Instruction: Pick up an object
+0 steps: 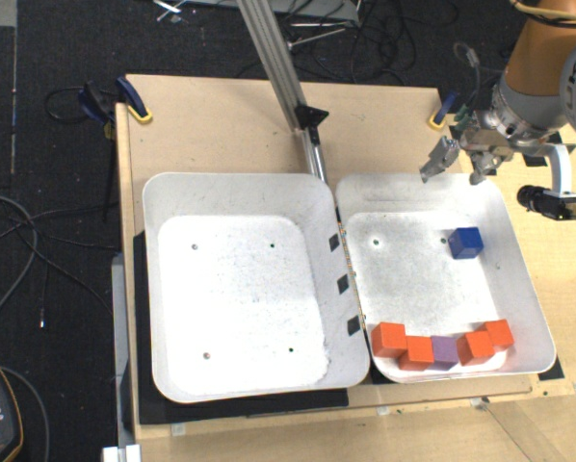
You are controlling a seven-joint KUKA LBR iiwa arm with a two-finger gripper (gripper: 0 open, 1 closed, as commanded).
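A blue cube (465,243) lies in the right bin (404,277), toward its far right. Along that bin's near wall sits a row of blocks: several orange blocks (391,339) and one purple block (444,350) among them. My gripper (458,165) hangs above the far right edge of the right bin, up and slightly left of the blue cube. Its two fingers are spread apart with nothing between them.
The left bin (235,287) stands beside the right one on the wooden bench (221,123). A slanted metal rod (278,61) runs from the top down to the gap between the bins. Clamps sit at the bench's far corners.
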